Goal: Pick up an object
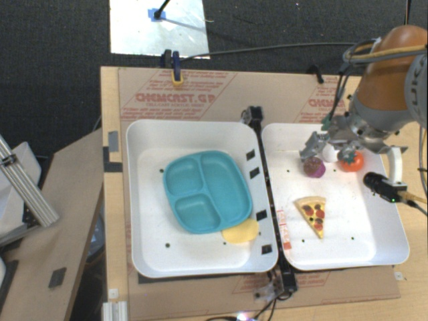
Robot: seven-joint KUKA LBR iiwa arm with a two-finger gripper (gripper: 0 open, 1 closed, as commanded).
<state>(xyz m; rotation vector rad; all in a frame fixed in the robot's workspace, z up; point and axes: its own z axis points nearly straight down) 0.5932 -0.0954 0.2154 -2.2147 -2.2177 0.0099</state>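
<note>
Nearest lies the pizza slice in the right bin. Farther back, the tool hovers over a purple object and an orange one; its state cannot be told. It seems the approach step; next it must descend on one.

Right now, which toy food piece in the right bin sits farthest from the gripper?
The pizza slice, lying alone toward the bin's front. The purple piece and orange piece sit right under the gripper.
</note>
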